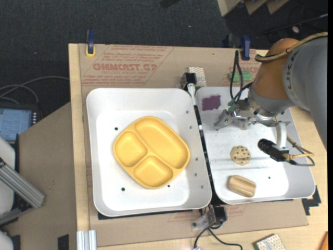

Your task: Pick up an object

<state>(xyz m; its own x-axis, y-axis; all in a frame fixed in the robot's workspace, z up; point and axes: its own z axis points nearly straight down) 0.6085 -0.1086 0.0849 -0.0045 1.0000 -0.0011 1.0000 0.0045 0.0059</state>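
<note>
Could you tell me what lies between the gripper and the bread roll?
A chocolate-chip cookie lies between the gripper and the bread roll, seen in the camera view.

A: What is sitting in the left bin (99, 155)?
B: A divided plate (151, 151) is lying in its middle.
A: And in the right bin (299, 184)?
B: A cookie (240, 154) is lying near the centre, a bread roll (242, 186) is resting before it, and a flat patch (210, 102) is lying in the far left corner.

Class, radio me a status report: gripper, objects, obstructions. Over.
Gripper in right bin, far half, nothing visibly held. Cookie and bread roll lie apart, untouched. Purple patch beside gripper; nothing blocking.
</note>
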